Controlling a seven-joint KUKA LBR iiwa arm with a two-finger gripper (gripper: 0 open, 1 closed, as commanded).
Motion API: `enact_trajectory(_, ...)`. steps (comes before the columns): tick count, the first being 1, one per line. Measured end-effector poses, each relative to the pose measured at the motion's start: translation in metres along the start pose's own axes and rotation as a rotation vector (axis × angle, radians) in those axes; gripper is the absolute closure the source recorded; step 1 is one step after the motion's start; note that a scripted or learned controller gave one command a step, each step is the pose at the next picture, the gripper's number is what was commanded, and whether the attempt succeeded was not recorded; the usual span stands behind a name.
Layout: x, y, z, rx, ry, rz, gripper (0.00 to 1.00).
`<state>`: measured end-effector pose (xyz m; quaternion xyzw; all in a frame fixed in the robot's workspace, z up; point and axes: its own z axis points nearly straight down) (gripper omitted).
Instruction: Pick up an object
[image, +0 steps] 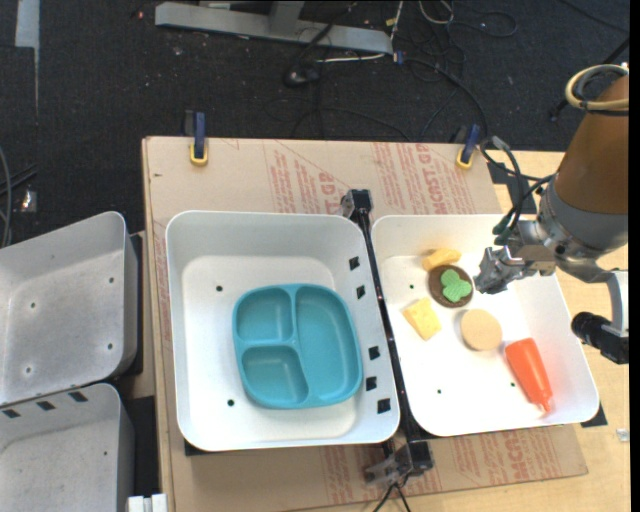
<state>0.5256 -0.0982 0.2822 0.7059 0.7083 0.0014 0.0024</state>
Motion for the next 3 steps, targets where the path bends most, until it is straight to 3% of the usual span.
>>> enact_trajectory(2, 0.103, 0.019, -0.001, 0.004, 0.001, -0.002, 1.0)
enact_trajectory(3, 0.152, 0.026, 0.022, 0.008, 0.001, -0.003, 1.0)
